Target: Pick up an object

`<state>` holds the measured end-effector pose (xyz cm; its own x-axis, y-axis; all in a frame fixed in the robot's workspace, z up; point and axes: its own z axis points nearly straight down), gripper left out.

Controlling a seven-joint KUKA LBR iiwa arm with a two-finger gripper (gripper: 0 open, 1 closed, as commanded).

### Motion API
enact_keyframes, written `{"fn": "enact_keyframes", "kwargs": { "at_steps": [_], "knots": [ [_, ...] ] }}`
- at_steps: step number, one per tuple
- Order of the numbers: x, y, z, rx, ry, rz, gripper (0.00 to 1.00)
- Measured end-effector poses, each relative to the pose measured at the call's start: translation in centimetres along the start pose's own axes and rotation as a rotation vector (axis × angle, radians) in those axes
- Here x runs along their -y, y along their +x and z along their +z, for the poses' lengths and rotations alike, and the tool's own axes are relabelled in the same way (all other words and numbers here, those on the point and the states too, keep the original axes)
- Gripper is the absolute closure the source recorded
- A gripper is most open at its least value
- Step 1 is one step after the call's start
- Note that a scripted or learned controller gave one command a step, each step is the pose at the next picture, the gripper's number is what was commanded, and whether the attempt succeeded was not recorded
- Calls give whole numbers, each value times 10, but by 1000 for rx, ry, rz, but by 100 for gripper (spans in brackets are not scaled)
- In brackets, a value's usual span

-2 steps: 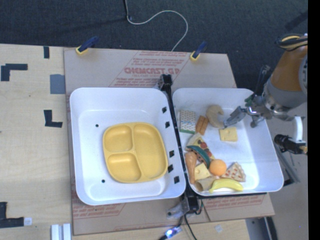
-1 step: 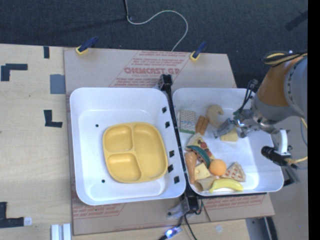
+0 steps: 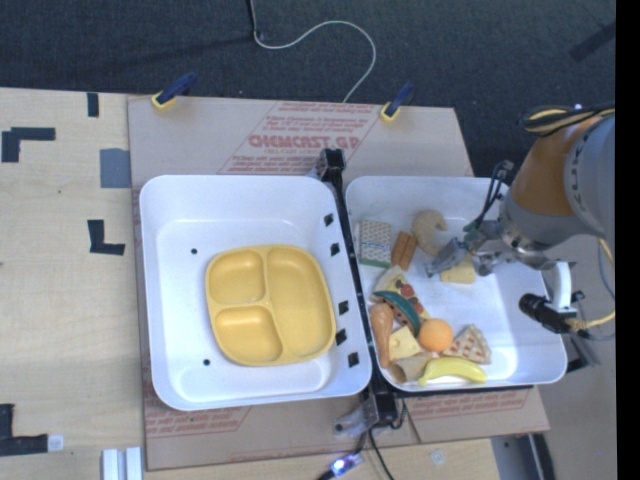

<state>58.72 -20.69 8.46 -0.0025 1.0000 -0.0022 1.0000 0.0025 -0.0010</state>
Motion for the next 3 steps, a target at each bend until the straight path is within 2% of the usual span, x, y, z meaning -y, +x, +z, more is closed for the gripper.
{"fn": "enact_keyframes", "kwargs": {
  "at_steps": [1, 2, 3],
  "knots": [
    [-3, -1, -15, 4, -12, -1, 100],
    [-4, 3, -77, -2, -4, 1, 100],
    [3, 9, -133, -1, -5, 0, 100]
  ]
}}
